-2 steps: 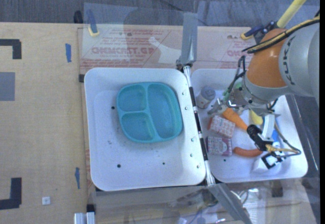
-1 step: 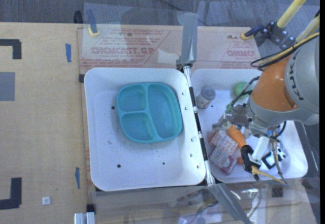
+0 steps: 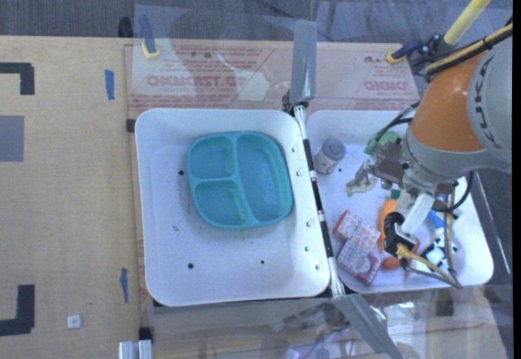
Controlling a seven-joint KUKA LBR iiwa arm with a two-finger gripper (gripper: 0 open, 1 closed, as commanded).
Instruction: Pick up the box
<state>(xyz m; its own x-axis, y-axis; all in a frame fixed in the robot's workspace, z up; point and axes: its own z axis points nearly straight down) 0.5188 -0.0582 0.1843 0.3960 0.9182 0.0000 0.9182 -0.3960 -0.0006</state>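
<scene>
While the arm (image 3: 456, 117) reached in from the right, the bench (image 3: 65, 186) carried two white bins side by side. Left bin (image 3: 151, 219): held one teal divided plate (image 3: 240, 180), approx. ctr, lying flat. Right bin (image 3: 350, 131): arm positioned above its right half, w/ gripper (image 3: 364, 177) over the bin's middle, pointing left. Jaw state could not be determined from this angle; nothing was seen between the jaws. Box (image 3: 356, 226), pink-and-white patterned: lay in the right bin, near-left area, on the near side of the gripper and apart from it. A second pink packet (image 3: 361, 260) lay touching the box on its near side. Small grey jar (image 3: 330, 155): far-left corner of the right bin, upright, just beside the divider.
</scene>
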